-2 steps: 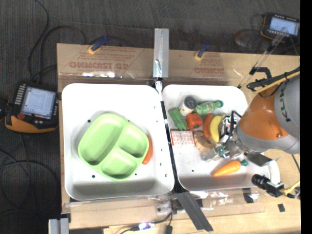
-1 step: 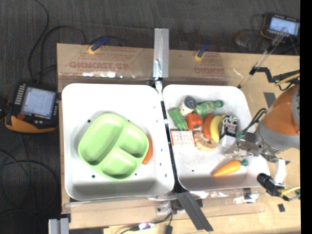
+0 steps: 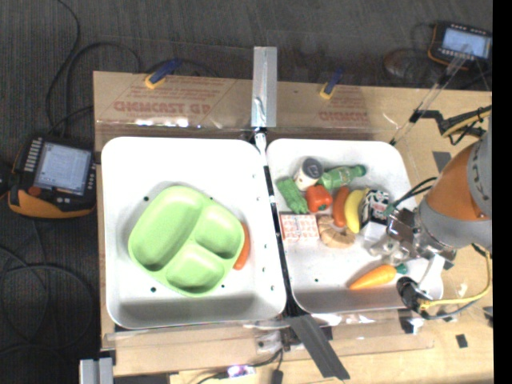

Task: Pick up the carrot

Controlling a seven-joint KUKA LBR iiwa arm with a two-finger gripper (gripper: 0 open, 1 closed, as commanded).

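Lying in the right white bin (image 3: 320, 298) just beside the gripper (image 3: 404, 256), whose jaw state I cannot tell, one orange tapered plastic carrot (image 3: 373, 277) points away from it.

two white bins (image 3: 120, 214), one green tray (image 3: 188, 238), one carrot (image 3: 372, 277), one banana (image 3: 353, 210), one green bottle (image 3: 340, 174), one tomato-ish red thing (image 3: 318, 199), and one small pink box (image 3: 299, 228).
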